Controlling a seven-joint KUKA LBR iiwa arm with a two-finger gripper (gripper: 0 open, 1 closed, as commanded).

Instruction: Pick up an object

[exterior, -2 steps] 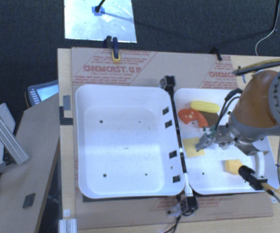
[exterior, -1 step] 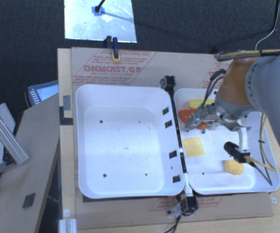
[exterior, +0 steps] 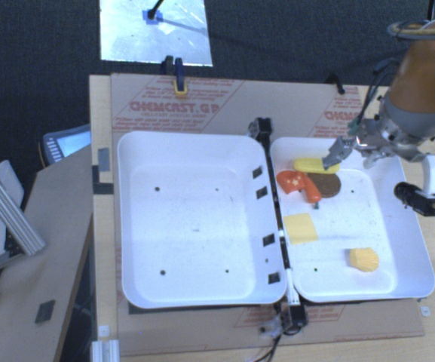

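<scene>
cluster: four of the five objects are sitting in the right bin point(exterior: 405, 277), bunched in its upper left part, near the divider point(exterior: 276, 217).
yellow bar point(exterior: 307, 165): lying flat at the far end of the cluster, close to the bin's far wall; its right end is sitting right under the gripper tip.
brown disc point(exterior: 326, 184): lying just in front of the bar, touching or overlapping the orange piece.
orange piece point(exterior: 298, 182): curved, sitting left of the disc, near the divider edge.
yellow square point(exterior: 301, 228): lying flat further forward, hugging the divider, apart from the cluster.
yellow chunk point(exterior: 363, 259): sitting alone toward the near right of the bin, open floor all around it.
gripper point(exterior: 333, 155): hanging over the bar's right end and the disc's far edge; finger spacing is not resolving, can't tell if wide or narrow, nothing visibly held.
arm point(exterior: 421, 81): coming in from the right over the bin's far right corner.
open room: right half of the right bin's floor is lying bare.
left bin point(exterior: 134, 277): sitting beside it, sharing the divider.
</scene>
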